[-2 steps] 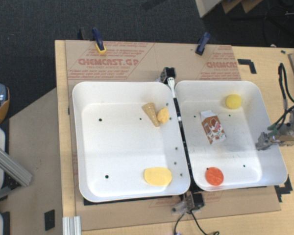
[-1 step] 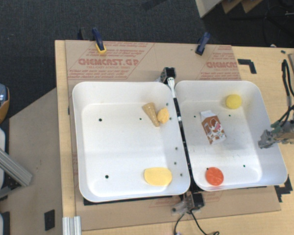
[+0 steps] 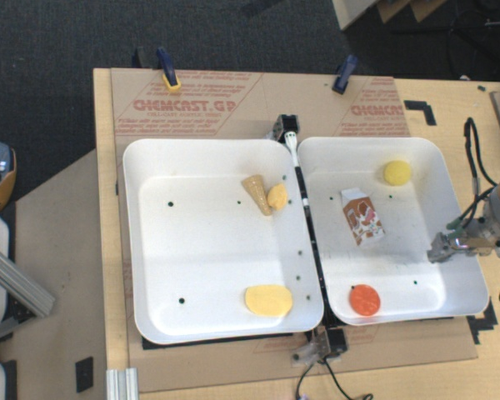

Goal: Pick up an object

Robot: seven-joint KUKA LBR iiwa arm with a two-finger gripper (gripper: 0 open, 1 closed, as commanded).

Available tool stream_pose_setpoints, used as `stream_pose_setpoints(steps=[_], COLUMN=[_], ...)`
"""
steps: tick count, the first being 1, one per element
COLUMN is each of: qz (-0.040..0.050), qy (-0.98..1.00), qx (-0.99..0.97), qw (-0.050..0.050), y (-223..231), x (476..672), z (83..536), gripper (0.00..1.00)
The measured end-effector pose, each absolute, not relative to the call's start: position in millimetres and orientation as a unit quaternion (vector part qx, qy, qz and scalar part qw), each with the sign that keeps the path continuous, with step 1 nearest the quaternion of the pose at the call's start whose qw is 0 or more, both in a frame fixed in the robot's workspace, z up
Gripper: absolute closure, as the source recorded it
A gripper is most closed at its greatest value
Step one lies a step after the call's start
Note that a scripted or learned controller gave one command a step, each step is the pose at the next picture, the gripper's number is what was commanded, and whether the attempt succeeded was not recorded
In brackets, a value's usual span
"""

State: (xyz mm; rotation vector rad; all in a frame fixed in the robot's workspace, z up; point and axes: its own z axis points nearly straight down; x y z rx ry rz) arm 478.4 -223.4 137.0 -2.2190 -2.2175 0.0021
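Observation:
The left bin (image 3: 150, 223) holds a tan cone-shaped piece (image 3: 256, 193) touching a small yellow lump (image 3: 277, 196) near its right wall, and a yellow oval (image 3: 268, 300) at the front. In the right bin (image 3: 433, 152) lie a yellow ball (image 3: 397, 172) at the back, a red and white packet (image 3: 362, 217) in the middle, and an orange-red disc (image 3: 365, 300) at the front. My gripper (image 3: 443, 249) reaches in low over the right bin's right wall, well right of the packet and apart from every object. Nothing is seen in it.
A black divider strip (image 3: 304, 215) runs between the two bins. Clamps (image 3: 168, 72) hold the cardboard base at the back. Cables (image 3: 475, 161) hang by the right bin's far right side.

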Motion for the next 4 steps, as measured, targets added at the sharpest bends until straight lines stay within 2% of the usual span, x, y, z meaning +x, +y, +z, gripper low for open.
stream_pose_setpoints(steps=[1, 2, 3, 4], qz=[-0.0004, 0.0003, -0.0003, 0.0007], qy=[-0.707, -0.707, -0.707, -0.707], qx=[-0.707, -0.707, -0.707, -0.707], qw=[-0.002, 0.0, -0.002, 0.002], y=[-224.3, -223.8, -224.2, -223.4], x=[479.8, 479.0, 479.7, 478.3], z=[161.7, 155.6, 167.6, 135.1], gripper=[1.0, 1.0, 1.0, 1.0])
